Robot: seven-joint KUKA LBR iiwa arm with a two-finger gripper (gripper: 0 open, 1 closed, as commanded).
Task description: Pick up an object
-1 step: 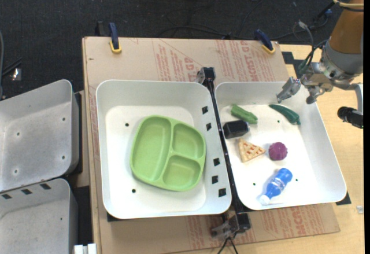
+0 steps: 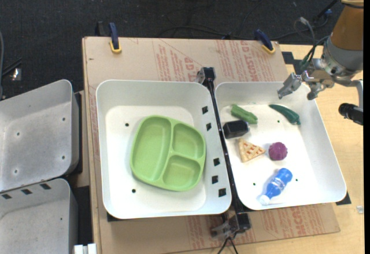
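Tabletop (image 2: 150, 56) of brown board carrying two shallow white bins. Left white bin (image 2: 115, 96): one light-green plastic divided tray (image 2: 168, 153), lying flat. Right white bin (image 2: 324, 148): black block (image 2: 235, 128) just beside a green pepper-like piece (image 2: 244, 113); tan wedge-shaped toy slice (image 2: 251, 151); purple round fruit (image 2: 278, 151); blue plastic bottle (image 2: 276, 184) near the front; dark-green curved pod (image 2: 285, 113) at the back. Hand (image 2: 300, 89) above the bin's back rim, fingers spread, holding nothing.
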